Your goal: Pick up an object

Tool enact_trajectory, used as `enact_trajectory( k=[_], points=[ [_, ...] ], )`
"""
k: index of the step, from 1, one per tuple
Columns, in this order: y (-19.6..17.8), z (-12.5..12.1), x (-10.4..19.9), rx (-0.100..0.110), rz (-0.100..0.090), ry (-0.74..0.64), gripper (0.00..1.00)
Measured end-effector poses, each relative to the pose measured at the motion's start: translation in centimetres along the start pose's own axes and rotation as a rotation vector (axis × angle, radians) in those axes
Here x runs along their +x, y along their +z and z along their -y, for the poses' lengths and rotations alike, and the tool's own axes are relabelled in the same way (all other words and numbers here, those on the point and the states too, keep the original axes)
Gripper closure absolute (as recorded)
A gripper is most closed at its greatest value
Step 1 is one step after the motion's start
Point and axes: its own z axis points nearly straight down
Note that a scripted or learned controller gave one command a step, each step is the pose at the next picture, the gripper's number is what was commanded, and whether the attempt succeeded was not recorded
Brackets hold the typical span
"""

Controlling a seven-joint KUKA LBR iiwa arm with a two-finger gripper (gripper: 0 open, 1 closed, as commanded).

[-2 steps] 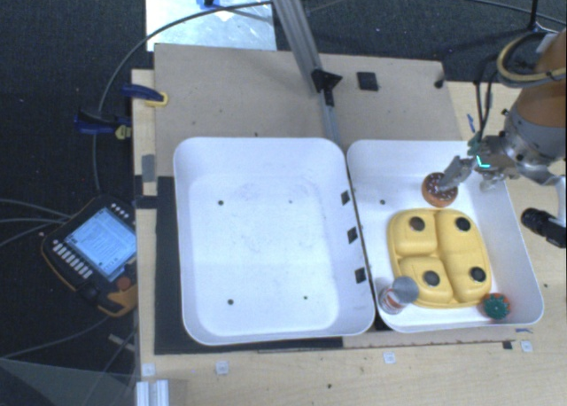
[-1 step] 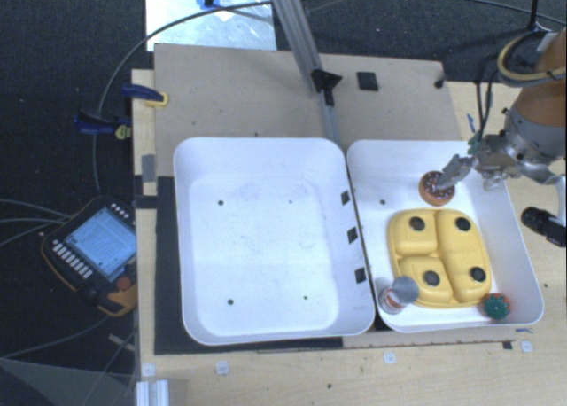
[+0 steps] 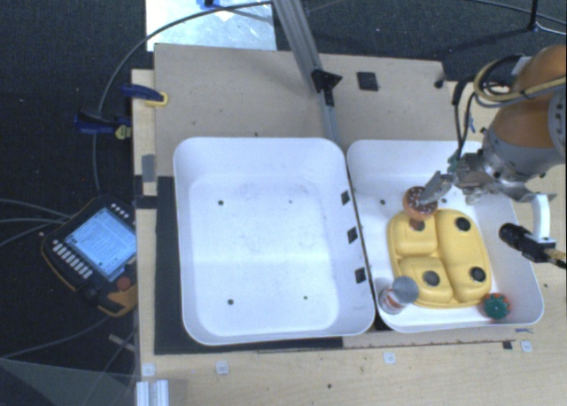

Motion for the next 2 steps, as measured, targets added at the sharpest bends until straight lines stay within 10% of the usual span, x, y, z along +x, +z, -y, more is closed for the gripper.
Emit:
enact_trajectory(
  k=[2],
  points=[
    [6.7, -1.6, 0.7, -0.011, 0.002, 0.000, 0.00]
  ],
)
